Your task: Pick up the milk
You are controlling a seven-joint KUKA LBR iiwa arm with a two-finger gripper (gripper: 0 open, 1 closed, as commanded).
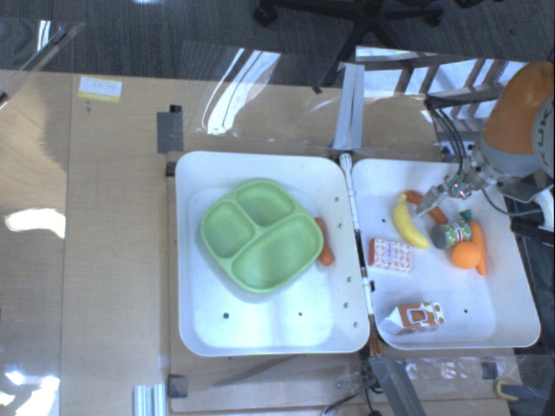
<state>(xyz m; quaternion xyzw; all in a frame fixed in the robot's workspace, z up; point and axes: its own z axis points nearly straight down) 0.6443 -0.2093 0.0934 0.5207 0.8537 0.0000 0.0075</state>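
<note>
Jaws, as far as I can make out from here, too small and blurred to tell whether they are spread or pressed together. The gripper (444, 194) hangs over the far part of the right bin (512, 319), just above the banana (409, 222) and close to a small clutter of toy food, an orange (466, 255) among it. The milk (414, 317), a small carton lying on its side, sits well apart from all that, near the front edge of the same bin with bare floor around it, so it looks easy to reach. A red-patterned packet (390, 255) lies between. The left bin (199, 319) holds a green divided plate (260, 247)
</note>
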